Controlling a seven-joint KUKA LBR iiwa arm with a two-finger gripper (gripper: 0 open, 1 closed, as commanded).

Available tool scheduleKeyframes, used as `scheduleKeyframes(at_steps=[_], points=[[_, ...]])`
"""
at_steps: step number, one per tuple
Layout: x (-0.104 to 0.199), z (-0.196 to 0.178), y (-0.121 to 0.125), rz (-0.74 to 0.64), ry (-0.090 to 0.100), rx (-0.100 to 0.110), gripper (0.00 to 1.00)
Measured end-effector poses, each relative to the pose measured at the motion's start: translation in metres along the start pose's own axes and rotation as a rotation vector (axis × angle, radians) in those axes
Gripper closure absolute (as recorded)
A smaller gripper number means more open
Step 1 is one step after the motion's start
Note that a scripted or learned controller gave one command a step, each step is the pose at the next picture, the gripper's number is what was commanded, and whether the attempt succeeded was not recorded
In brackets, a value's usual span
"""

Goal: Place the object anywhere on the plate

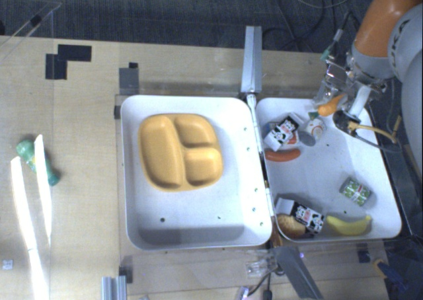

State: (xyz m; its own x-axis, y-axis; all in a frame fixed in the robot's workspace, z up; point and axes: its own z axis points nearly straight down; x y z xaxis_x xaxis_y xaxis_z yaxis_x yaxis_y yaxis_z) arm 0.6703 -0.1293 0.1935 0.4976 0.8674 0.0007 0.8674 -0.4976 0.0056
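A yellow divided plate [180, 150] lies in the left bin [192, 229]. My gripper [342, 98] hangs over the back of the right bin [380, 180], near its far wall. Between its fingers is a small orange carrot-like object [328, 105], and the gripper is shut on it. The object pokes out to the left and tilts downward. It sits well to the right of the plate, beyond the divider between the bins.
The right bin holds a cow-print carton [283, 132], a red sausage [282, 155], a small grey cup [311, 131], a green carton [355, 191], a banana [348, 225], and a second cow-print carton beside a bread roll [289, 225]. A metal post [251, 61] stands behind the divider.
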Motion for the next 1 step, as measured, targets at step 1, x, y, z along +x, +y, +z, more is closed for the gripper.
scheduleKeyframes(at_steps=[1], points=[[0.0861,-0.0198,-0.0499,0.143,0.003,0.003,1.0]])
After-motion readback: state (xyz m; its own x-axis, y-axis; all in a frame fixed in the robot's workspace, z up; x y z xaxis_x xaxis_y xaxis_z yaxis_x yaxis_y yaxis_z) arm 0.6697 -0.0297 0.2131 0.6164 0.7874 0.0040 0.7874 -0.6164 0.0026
